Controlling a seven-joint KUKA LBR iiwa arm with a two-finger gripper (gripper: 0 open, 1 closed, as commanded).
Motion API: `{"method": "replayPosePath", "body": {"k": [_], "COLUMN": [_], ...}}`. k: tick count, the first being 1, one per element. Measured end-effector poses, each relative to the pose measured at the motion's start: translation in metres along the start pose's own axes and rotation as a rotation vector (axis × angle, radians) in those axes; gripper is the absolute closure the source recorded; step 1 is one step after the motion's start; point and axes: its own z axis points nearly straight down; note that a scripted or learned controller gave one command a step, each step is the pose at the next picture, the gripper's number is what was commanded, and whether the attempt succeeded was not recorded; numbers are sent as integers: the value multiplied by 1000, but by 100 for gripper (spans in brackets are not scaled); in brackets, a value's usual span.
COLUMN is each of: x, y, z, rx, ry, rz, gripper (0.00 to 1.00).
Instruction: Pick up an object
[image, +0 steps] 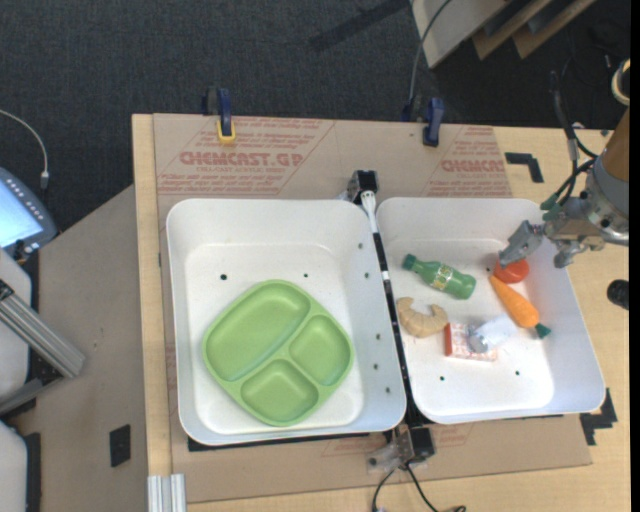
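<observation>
A carrot (517, 304) is lying slantwise in the right bin (560, 400), near its right wall, with its green tip pointing toward the near right corner. A small red piece (512, 270) is sitting just beside the carrot's upper end. The gripper (546, 246) is hanging over the bin's far right part with its two fingers (521, 243) spread apart and nothing between them; the left finger is standing right above the red piece, though whether it is touching it cannot be told. To the left of the carrot, a green bottle (440, 277) is lying on its side, and below it a tan curved piece (421, 316) is resting near the bin's left wall. Between that piece and the carrot, a red and white packet (466, 341) is lying with a grey crumpled item (487, 334) on its right edge. The left bin (190, 250) is holding a green divided plate (278, 350).
</observation>
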Motion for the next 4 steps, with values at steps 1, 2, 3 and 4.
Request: {"method": "replayPosePath", "body": {"k": [1, 2, 3, 4], "x": [1, 2, 5, 5], "y": [3, 2, -2, 4], "z": [-8, 57, 101, 130], "rx": [-14, -5, -6, -29], "ry": [-3, 0, 0, -6], "rz": [-4, -3, -3, -6], "gripper": [0, 0, 0, 0]}}
